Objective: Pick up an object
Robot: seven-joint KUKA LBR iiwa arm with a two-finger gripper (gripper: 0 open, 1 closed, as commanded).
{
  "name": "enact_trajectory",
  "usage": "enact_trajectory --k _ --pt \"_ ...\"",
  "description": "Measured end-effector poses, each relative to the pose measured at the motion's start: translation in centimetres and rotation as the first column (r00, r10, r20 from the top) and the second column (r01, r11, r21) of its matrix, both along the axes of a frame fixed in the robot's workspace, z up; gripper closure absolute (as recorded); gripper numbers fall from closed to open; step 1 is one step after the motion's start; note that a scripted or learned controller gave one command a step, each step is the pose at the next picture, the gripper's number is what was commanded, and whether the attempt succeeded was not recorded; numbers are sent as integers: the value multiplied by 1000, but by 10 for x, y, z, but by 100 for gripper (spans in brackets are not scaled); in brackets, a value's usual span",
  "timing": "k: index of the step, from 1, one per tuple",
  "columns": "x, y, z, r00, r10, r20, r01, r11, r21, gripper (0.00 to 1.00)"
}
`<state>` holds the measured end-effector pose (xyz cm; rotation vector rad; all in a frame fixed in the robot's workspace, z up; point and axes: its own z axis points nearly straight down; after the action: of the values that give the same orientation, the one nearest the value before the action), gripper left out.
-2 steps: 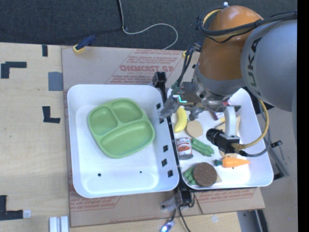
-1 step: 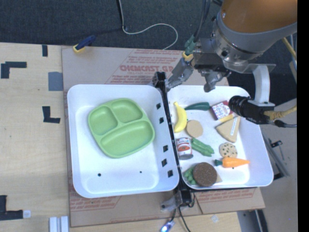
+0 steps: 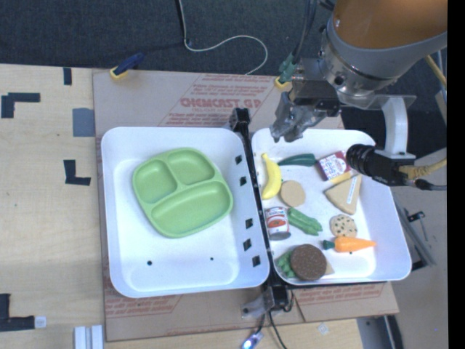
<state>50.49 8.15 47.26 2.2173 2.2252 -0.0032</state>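
Even, bright overhead light; the two shallow white plastic bins left of and below the pincer look slightly washed out. Soft shadows hug the objects. The big grey-and-orange arm above is mildly blurred.

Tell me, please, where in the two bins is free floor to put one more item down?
Most bare floor is in the left bin: a wide strip between the green divided plate and the near wall, and a narrower margin on the plate's left. The right bin is crowded; a small patch stays bare between the cracker, the cheese wedge and the cookie.
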Motion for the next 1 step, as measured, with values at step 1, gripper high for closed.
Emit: enact_trajectory --k 1 --pt "0 0 9 1000 1 -2 -1 1000 -1 100"
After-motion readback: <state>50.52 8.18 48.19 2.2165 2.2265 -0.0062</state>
